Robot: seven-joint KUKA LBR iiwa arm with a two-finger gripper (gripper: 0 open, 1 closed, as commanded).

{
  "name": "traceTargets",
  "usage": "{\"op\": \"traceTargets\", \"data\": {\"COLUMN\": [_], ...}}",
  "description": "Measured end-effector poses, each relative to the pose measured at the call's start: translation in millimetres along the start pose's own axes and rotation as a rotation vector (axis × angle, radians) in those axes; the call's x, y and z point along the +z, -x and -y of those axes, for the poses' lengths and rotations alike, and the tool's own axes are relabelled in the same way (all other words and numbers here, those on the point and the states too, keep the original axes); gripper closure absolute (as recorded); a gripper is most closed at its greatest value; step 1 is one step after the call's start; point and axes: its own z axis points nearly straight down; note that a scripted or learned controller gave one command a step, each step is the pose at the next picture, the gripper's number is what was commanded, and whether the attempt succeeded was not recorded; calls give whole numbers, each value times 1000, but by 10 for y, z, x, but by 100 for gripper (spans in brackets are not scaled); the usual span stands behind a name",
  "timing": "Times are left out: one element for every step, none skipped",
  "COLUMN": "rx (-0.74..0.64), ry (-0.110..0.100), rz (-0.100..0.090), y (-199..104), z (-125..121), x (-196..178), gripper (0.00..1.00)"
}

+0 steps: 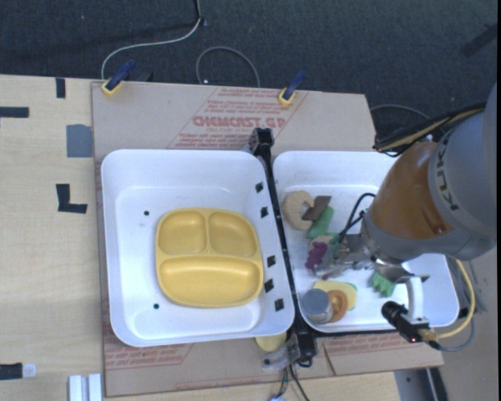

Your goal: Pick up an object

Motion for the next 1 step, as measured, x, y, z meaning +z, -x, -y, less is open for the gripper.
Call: {"op": "traceTargets", "data": {"rx": [1], "ry": [-2], "rz": [1], "y": [6], "z": [7], "x": [9], "gripper": [0]}}
